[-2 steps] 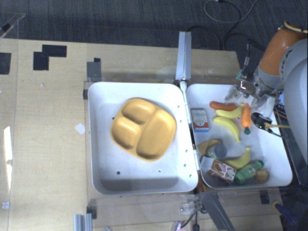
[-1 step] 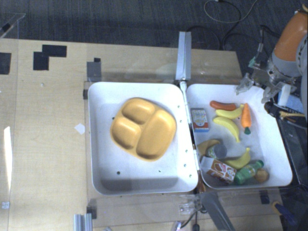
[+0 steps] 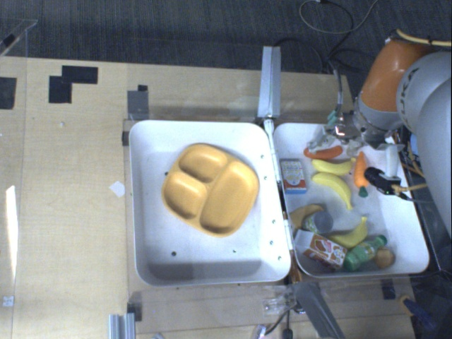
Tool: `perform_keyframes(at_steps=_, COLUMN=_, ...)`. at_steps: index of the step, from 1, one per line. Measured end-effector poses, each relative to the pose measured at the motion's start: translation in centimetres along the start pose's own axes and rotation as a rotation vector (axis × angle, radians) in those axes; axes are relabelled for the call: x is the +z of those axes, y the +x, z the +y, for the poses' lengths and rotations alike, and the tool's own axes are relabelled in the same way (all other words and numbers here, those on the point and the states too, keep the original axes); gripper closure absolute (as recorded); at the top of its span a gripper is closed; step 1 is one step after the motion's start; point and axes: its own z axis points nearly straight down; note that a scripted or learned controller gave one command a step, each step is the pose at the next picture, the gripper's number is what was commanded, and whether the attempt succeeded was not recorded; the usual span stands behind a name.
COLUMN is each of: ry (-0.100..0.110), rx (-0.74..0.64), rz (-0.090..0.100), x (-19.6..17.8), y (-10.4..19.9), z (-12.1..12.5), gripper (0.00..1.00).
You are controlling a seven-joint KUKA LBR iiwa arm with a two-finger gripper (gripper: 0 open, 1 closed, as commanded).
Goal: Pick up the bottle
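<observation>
We see the green bottle lying slantwise at the right bin's near edge — well below the gripper, apparently over the far end — grip state unreadable.

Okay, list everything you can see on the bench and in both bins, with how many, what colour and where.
bread loaf: one, golden yellow, middle of the left bin
bottle: one, green, lying at the near edge of the right bin
bananas: at least three, yellow, centre of the right bin
small carton: one, white, red and blue, right bin's left wall
flat packet: one, red and white, beside the bottle
carrot: one, orange, right bin's far right
arm: one, grey and orange, right
gripper: one, over the right bin's far end
</observation>
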Motion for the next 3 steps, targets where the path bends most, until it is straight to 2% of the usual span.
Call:
perform_keyframes(at_steps=1, ry=-0.009, rx=-0.003, rz=-0.002, x=-1.5, y=0.0, z=0.3, gripper=1.0)
perform_keyframes(at_steps=2, ry=-0.009, rx=-0.003, rz=-0.002, x=-1.5, y=0.0, z=0.3, gripper=0.0)
perform_keyframes(at_steps=3, ry=0.019, rx=-0.049, rz=0.004, x=0.3, y=2.1, z=0.0, gripper=0.0)
